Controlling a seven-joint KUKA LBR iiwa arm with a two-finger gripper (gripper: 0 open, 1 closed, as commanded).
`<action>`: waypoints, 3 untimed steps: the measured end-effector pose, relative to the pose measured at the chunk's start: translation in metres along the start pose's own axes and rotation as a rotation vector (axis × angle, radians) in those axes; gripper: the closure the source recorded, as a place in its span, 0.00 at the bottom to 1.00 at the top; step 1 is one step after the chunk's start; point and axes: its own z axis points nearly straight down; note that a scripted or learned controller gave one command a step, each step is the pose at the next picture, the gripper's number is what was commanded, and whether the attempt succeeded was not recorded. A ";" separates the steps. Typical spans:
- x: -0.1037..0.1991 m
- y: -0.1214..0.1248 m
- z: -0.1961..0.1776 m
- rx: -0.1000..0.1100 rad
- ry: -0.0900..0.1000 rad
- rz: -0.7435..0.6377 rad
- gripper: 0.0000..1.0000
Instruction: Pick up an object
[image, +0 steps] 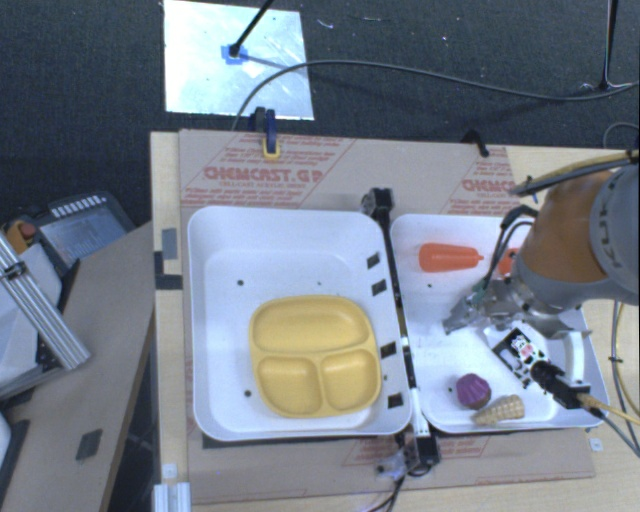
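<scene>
The right bin (432, 395) holds an orange carrot-shaped toy (450, 258) near its far side. A small purple object (473, 390) lies near the front edge, and a tan ice-cream cone (500, 409) rests just right of it. My gripper (462, 315) hangs over the middle of this bin, below the carrot and above the purple object. Nothing shows in its grasp. The grey arm with its orange band (560, 235) covers the bin's right part.
In the left bin (215, 300) sits a yellow divided plate (315, 355). A black divider (392, 310) runs between the two bins. A black-and-white tag (520, 350) and cables hang from the wrist over the right bin's right side.
</scene>
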 end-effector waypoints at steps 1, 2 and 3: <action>0.000 0.001 -0.013 -0.005 -0.001 0.000 1.00; -0.001 0.001 -0.056 -0.007 -0.002 -0.003 1.00; -0.004 0.007 -0.119 -0.010 -0.003 -0.004 1.00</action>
